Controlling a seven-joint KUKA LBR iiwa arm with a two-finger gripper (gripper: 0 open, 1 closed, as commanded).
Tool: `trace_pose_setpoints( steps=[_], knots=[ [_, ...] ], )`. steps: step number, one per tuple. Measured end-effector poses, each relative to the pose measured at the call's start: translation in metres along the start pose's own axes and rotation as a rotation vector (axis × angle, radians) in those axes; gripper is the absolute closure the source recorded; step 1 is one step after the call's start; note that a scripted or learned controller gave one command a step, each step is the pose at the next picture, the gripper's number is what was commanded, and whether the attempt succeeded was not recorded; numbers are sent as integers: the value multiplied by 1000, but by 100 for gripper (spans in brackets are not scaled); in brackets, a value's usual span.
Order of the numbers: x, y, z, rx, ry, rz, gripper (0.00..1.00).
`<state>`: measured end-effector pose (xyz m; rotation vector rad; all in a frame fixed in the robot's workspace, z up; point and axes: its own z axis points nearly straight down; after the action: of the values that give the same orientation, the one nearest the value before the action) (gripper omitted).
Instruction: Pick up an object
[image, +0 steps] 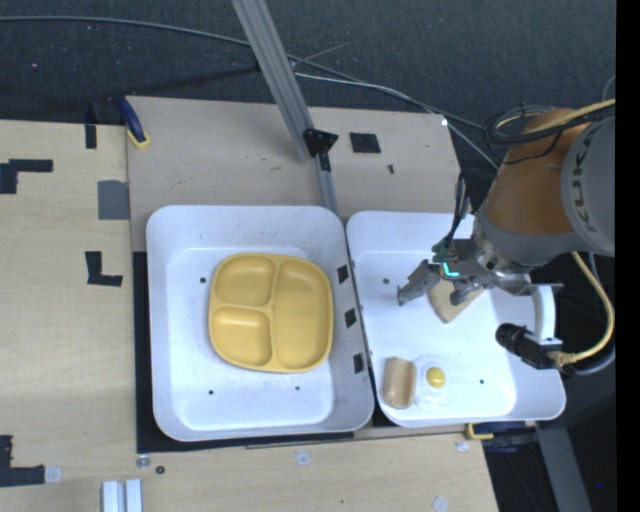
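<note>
My gripper hangs over the middle of the right bin with its jaws spread apart. A small tan wedge-shaped piece lies on the bin floor between the fingers, close to the right one; the fingers do not press on it. Nearer the front of the same bin lie a tan bread-roll-like piece and a white fried-egg toy with a yellow yolk. A yellow divided plate rests in the middle of the left bin.
A grey pole slants down from the top to a black clamp at the bins' far edge. Cables run behind the right bin. A black fitting on the arm sits over the right bin's right side.
</note>
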<state>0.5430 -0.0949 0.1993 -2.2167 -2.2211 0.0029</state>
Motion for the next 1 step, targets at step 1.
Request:
trace_pose_setpoints(
  steps=[1],
  knots=[
    [0, 0, 0, -1, 0, 0, 0]
  ],
)
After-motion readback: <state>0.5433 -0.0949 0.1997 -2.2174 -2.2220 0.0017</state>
